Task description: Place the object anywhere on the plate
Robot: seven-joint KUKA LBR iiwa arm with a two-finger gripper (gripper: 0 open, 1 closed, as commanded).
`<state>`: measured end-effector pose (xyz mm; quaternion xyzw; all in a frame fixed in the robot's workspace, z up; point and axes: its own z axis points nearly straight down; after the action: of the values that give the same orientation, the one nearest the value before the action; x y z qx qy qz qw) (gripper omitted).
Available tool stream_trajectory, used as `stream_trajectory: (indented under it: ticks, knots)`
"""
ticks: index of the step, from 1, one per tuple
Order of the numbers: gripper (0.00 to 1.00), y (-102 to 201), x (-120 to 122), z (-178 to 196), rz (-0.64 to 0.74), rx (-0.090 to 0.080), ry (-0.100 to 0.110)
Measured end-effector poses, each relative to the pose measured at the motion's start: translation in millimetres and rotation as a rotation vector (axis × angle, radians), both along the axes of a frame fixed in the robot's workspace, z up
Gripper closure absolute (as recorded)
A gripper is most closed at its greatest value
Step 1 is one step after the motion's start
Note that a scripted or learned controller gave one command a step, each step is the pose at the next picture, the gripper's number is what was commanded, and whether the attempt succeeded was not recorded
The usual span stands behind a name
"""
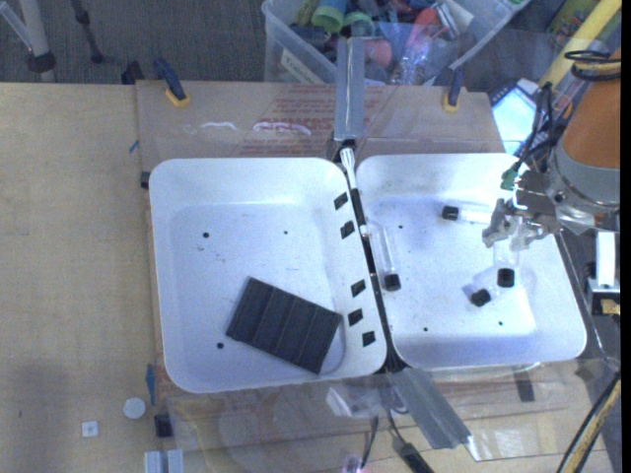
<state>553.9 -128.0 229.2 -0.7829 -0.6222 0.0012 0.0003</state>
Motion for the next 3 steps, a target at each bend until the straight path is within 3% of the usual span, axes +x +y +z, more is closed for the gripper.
stream_trajectory:
  ticks: [1,2,3]
  knots:
    - [1.0,73.2,-0.2,-45.8,-0.24,0.003,0.004]
    - [1.0,154.3,5.7,-45.6,0.077,0.002,0.003]
    - [1.0,212.2,107.5,-45.1,0.003,0.0,-0.001]
